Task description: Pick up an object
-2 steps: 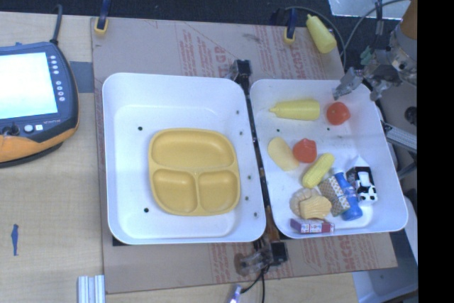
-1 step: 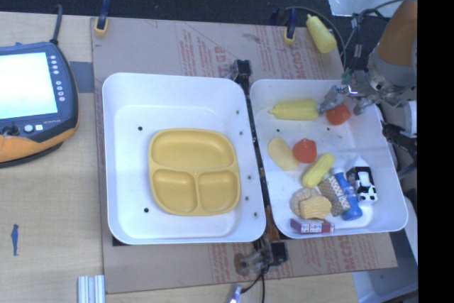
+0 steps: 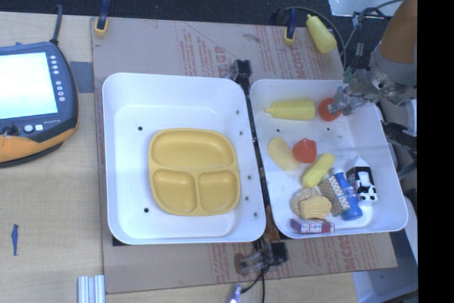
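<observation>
We're looking down at the table (image 3: 57, 223) and the arm (image 3: 397, 39) is reaching in over the right bin (image 3: 383, 152), with the fingers (image 3: 339, 106) sitting low at the bin's far end. They're right on top of a small red round piece (image 3: 328, 110); we honestly can't tell if they're open, closed or gripping it, it's just too small and blurry there.

Just beside the fingers, toward the left bin, a yellow mustard-style bottle (image 3: 291, 109) is lying on its side, nearly touching the red piece. Nearer the camera from the fingers we're seeing a pale yellow lump (image 3: 281, 152) and a red cup-like thing (image 3: 305, 150) next to each other. Further down, things are crowding together: a yellow corn-shaped toy (image 3: 318, 169), a blue bottle (image 3: 347, 196), a black-and-white toy (image 3: 364, 183) and a flat red-and-white packet (image 3: 312, 226) at the near rim.

Well away from the fingers, the left bin (image 3: 120, 152) is holding a yellow divided plate (image 3: 194, 172).
</observation>
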